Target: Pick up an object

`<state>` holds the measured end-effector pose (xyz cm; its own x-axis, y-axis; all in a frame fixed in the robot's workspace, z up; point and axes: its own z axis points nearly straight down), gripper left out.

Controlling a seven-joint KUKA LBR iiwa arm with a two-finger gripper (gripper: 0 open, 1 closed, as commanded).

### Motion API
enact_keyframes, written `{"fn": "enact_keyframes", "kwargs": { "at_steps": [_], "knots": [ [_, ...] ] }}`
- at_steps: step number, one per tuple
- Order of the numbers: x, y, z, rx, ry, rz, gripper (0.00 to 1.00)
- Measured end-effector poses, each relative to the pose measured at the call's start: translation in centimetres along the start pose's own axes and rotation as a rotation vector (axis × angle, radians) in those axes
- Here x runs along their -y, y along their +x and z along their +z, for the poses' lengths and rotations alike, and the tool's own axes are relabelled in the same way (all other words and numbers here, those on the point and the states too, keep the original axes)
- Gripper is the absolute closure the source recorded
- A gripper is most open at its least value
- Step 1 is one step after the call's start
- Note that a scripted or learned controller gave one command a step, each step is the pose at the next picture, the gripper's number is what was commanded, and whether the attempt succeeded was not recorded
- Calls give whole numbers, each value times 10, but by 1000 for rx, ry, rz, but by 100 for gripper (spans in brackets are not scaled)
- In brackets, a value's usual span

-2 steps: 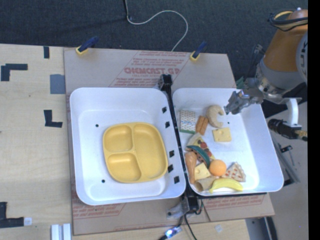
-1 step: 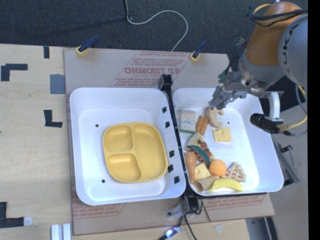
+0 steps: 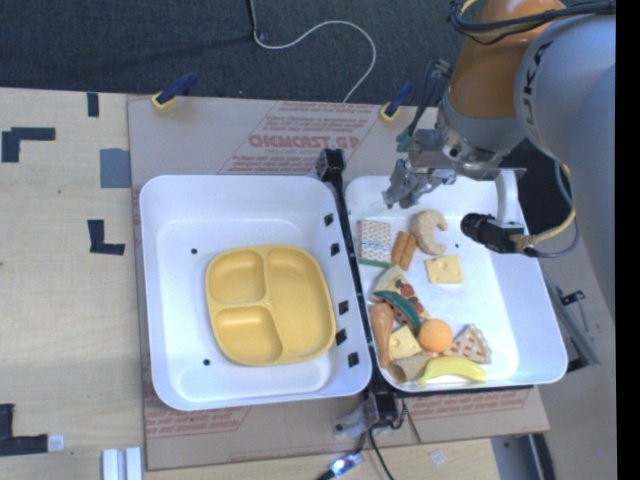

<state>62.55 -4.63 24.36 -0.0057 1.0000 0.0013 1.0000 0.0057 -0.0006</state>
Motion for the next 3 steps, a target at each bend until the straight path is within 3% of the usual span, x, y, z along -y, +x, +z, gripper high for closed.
{"fn": "enact_keyframes", "kwargs": {
  "at_steps": [1, 2, 3],
  "knots": [
    [-10, 56, 19, 1, 3, 0, 100],
    [-26, 116, 13, 0, -1, -2, 100],
    [-27, 116, 10, 1, 1, 4, 100]
  ]
}}
